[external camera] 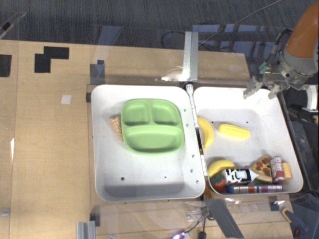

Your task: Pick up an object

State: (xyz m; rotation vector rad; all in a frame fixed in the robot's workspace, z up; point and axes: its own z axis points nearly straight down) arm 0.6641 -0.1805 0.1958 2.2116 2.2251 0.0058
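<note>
Metal fingers of the gripper (pixel 261 88) splay apart at the upper right of the frame, spread wide with nothing between them, hanging over the back edge of the right bin (pixel 279 114). Above them sits a grey wrist and the orange band (pixel 305 34) of the arm, smooth and rounded.

Below the gripper, well apart from it, a yellow corn-cob-shaped toy (pixel 234 131) lies on the smooth white floor of the right bin, blunt at both ends. Left of it a curved yellow banana (pixel 205 132) rests against the divider between the bins. At the bin's lower edge a cluster of small things is packed together: a yellow rounded piece (pixel 220 167), a black-and-white item (pixel 238 175), a pizza-slice-shaped toy (pixel 261 169) with red spots, a small red can (pixel 277 168), and a long thin red-and-blue item (pixel 251 188). Any printing on them is too small to read.

The left bin (pixel 107 133), shallow with rounded corners, holds a matte green divided plate (pixel 151 125) with three compartments. A tan, grainy piece (pixel 116 127) pokes out from under the plate's left edge.

Both bins sit on a pale wooden bench (pixel 45 148), with black block shapes (pixel 50 58) at the upper left.
</note>
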